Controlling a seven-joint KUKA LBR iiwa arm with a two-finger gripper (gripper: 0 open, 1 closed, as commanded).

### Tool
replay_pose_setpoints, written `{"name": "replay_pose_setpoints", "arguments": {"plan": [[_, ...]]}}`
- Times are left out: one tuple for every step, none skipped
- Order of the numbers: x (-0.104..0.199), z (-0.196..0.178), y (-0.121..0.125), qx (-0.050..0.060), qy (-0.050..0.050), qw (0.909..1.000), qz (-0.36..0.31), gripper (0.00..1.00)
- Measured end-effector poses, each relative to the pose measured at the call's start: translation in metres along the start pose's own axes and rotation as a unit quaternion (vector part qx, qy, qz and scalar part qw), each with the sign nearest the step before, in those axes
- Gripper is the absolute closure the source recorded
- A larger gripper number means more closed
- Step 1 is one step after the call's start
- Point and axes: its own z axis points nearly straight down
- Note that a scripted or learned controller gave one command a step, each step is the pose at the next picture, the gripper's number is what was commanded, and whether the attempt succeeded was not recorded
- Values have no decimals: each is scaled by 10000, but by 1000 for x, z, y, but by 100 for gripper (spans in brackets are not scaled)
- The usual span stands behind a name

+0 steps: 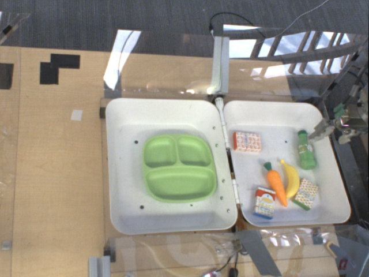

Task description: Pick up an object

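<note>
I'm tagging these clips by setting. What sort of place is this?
Probably a robotics lab's pick-and-place bench, not a kitchen: two white bins, left and right, sit side by side, toy food like a carrot and banana fills one, and a gripper reaches in.

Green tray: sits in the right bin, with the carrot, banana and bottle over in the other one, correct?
Not quite. The green tray sits in the left bin, not the right. The camera view shows the carrot, banana and bottle over in the other one, the right bin, as you said.
</note>
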Motion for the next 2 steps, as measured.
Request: {"name": "replay_pose_setpoints", "arguments": {"plan": [[8, 145, 23, 15, 3, 9945, 1043, 0], [7, 162, 34, -20, 7, 9909, 1348, 0]]}}
